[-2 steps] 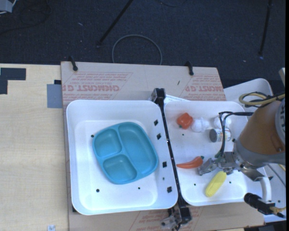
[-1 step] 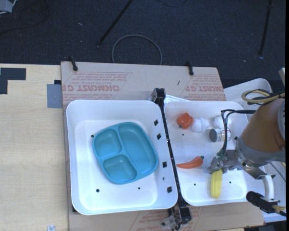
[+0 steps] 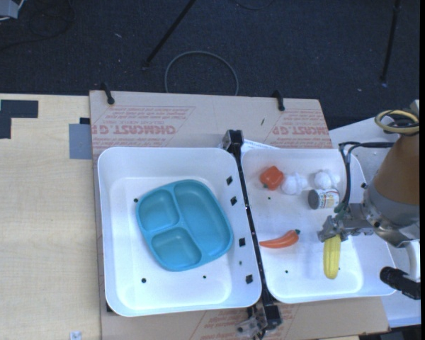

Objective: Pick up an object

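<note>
My gripper (image 3: 338, 230) hangs low in the right bin (image 3: 372, 282), coming in from the arm at the right edge. It sits directly over the upper end of a yellow banana (image 3: 331, 259), which lies lengthwise on the bin floor and points toward the front. The gripper's dark body hides the banana's top tip. An orange carrot-like piece (image 3: 280, 240) lies to the left of the banana. Farther back are a red-orange object (image 3: 271, 177), two white lumps (image 3: 293, 183) (image 3: 324, 179) and a small grey cylinder (image 3: 321, 199).
The left bin (image 3: 120, 190) holds a blue divided plate (image 3: 183, 223). A black divider (image 3: 244, 218) runs between the bins. The arm's grey body and orange band (image 3: 404, 176) stand over the right bin's right rim, with cables beside them.
</note>
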`<state>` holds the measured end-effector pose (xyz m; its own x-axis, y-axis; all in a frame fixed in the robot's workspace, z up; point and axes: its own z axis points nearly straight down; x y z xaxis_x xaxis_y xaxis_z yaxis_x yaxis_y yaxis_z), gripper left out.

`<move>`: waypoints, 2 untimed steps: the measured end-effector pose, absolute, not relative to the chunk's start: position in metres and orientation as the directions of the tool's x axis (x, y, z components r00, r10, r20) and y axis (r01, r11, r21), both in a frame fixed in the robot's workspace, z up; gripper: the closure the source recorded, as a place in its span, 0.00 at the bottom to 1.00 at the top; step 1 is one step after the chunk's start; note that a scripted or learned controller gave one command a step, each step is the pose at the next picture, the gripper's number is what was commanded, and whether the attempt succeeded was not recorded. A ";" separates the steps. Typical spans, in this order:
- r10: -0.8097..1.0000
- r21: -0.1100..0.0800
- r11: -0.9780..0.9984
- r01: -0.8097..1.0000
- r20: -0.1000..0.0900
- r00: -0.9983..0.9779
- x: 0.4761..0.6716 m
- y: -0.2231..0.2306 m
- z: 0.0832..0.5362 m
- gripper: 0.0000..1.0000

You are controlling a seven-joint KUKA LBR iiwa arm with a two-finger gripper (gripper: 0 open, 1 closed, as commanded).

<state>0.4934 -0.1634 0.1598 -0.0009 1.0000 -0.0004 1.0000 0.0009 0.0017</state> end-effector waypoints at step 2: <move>1.000 0.000 0.001 1.000 0.000 -0.001 0.493 -0.165 0.222 1.00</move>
